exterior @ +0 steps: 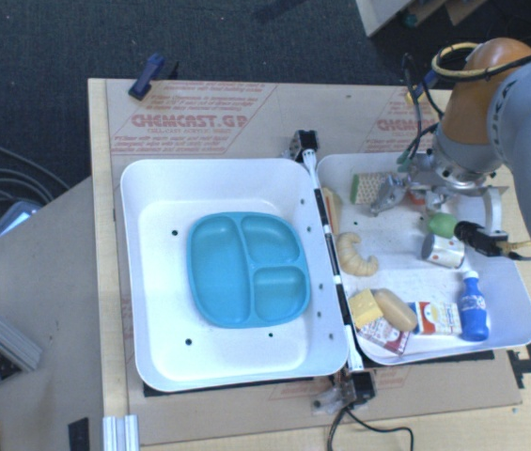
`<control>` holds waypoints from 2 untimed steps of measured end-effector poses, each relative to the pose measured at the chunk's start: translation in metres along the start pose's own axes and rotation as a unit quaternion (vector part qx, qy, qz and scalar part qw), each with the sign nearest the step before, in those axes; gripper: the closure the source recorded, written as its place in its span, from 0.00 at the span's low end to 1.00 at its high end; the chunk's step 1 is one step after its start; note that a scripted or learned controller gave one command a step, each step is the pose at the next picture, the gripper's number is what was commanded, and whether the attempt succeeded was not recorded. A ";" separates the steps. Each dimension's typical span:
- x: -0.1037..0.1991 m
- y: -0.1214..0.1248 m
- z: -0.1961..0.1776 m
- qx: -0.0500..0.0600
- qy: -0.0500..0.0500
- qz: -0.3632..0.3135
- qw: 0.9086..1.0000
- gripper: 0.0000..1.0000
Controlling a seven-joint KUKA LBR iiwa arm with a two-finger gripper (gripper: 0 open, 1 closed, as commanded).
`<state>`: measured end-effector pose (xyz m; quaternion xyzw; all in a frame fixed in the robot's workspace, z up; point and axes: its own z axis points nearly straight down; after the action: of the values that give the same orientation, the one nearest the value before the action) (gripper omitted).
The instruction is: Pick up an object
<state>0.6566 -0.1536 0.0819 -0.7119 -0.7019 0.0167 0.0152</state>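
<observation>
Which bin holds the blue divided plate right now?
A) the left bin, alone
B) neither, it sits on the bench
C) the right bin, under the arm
A: the blue divided plate lies flat in the left bin, with no other item in that bin.

The tabletop [199, 116], a printed brown board, carries two white bins side by side: left bin [143, 252], right bin [514, 299]. A blue clip [146, 76] sits at its far-left edge.
</observation>
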 end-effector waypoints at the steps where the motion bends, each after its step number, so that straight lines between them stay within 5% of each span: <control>1: -0.038 0.009 -0.003 -0.020 0.000 -0.007 1.000 0.00; 2: -0.036 0.010 -0.014 -0.022 0.000 -0.008 1.000 1.00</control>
<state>0.6666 -0.1900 0.0958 -0.7067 -0.7075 0.0013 0.0002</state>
